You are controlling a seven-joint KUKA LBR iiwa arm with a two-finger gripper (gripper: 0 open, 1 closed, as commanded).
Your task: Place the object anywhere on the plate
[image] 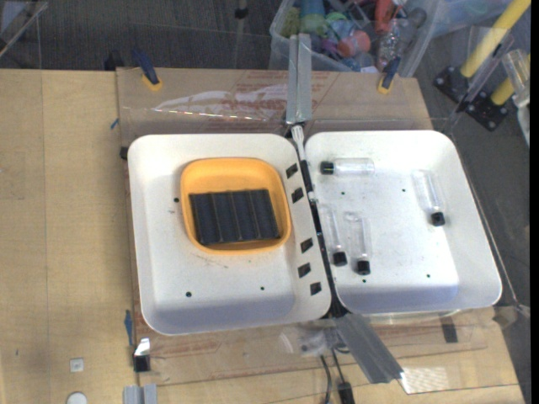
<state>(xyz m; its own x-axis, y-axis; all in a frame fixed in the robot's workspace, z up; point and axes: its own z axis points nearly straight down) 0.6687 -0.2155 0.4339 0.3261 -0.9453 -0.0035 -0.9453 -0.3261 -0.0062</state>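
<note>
Where the two white bins meet on the table (59, 225), the left bin (156, 276) carries an orange plate (232, 172) with rounded corners. On this plate lies a black ribbed block (234, 216), flat, with its long side across the view. It covers the near half of the plate, and its lower edge reaches almost to the plate's near rim. The block touches nothing except the plate.

The right bin (472, 276) holds four clear tubes with black caps. One tube (347, 167) lies across, near the far wall. Another tube (429, 194) lies well apart, toward the right wall. Two more tubes (358, 241) lie just beside each other near the middle divider, with their caps toward the near side. Behind the bins, beyond the table's far edge, stands a clear box (354, 15) full of coloured things.
</note>
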